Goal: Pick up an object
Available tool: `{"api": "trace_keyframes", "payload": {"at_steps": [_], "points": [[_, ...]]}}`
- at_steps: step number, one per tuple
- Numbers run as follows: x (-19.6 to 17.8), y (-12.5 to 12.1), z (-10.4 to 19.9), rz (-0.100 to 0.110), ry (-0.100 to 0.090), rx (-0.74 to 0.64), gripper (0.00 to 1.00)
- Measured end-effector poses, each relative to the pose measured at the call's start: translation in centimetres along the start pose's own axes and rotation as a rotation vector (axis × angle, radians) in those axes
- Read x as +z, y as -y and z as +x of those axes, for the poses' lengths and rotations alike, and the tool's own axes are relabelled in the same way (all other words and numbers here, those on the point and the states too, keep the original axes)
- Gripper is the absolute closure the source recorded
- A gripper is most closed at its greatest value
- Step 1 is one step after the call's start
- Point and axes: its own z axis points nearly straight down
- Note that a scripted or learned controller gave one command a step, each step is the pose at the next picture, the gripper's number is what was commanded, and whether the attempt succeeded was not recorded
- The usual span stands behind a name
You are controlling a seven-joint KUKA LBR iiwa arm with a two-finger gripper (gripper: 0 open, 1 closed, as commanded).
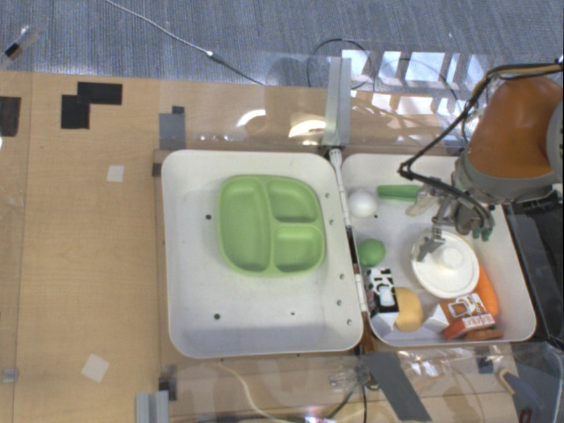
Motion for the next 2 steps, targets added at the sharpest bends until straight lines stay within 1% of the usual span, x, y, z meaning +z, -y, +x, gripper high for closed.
{"api": "trace_keyframes", "payload": {"at_steps": [1, 2], "points": [[4.2, 5.2, 1.9, 0.004, 0.026, -0.118, 0.0], [4.2, -6.2, -4.2, -0.002, 0.029, -0.123, 0.0]]}}
